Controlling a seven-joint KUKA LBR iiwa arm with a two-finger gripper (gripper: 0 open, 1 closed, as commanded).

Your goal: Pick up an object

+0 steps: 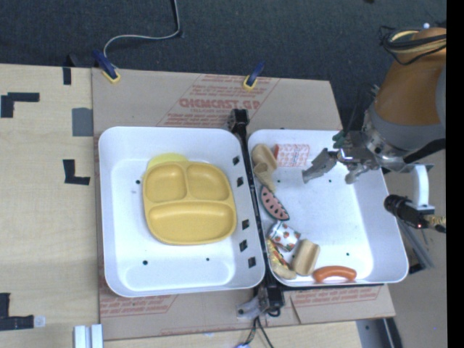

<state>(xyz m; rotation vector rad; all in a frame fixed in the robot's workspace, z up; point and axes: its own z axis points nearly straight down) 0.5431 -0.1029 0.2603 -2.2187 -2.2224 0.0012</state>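
Observation:
My gripper (336, 170) hangs over the upper right part of the right bin (377, 223), open, with nothing between its two fingers. Toy food lies along that bin's left and lower sides: a tan bread-like piece (262, 161), a watermelon slice (275, 204), a red-and-white patterned piece (284, 235), a tan bread roll (305, 257) and a red sausage (334, 274). A red-printed white card (293, 155) lies at the top of the bin, just left of the gripper. All of these sit apart from the gripper.
The left bin (119, 216) holds a yellow divided plate (190, 201). A black clip divider (243, 194) joins the two bins. The arm's grey and orange body (409, 93) looms at the right. Cardboard (210, 100) lies under the bins.

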